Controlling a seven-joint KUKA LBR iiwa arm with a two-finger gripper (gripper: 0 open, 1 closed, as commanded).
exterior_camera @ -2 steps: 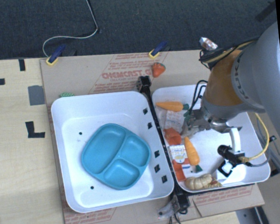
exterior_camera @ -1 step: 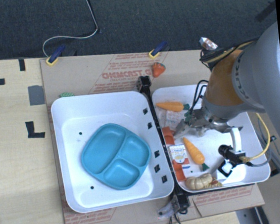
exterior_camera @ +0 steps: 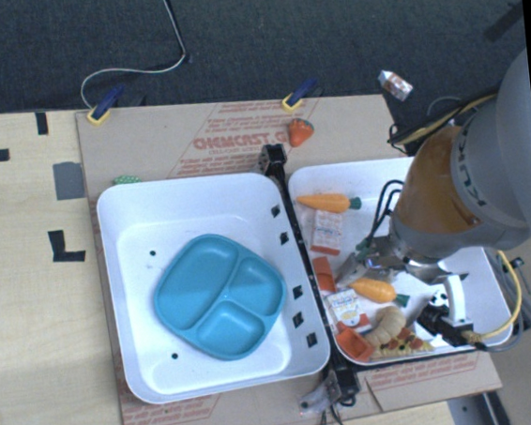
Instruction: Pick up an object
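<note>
Nearest the camera, the right bin [exterior_camera: 498, 272] holds a clutter of small toy foods: a tan lumpy piece [exterior_camera: 387, 324] by the front wall, an orange piece [exterior_camera: 376, 290] just behind it, a small printed packet [exterior_camera: 345, 306] beside it, and a carrot [exterior_camera: 325, 203] toward the far wall. Nothing appears lifted; the pick looks not yet made. The arm [exterior_camera: 461, 186] hangs low over this bin, wrist bent down toward the orange piece. The gripper [exterior_camera: 375, 263] sits just above the clutter, but its opening cannot be told, nor any grasp. The left bin [exterior_camera: 123, 297] holds a blue divided plate [exterior_camera: 220, 296]. Beyond the bins, a small orange toy [exterior_camera: 300, 132] lies on cardboard.
</note>
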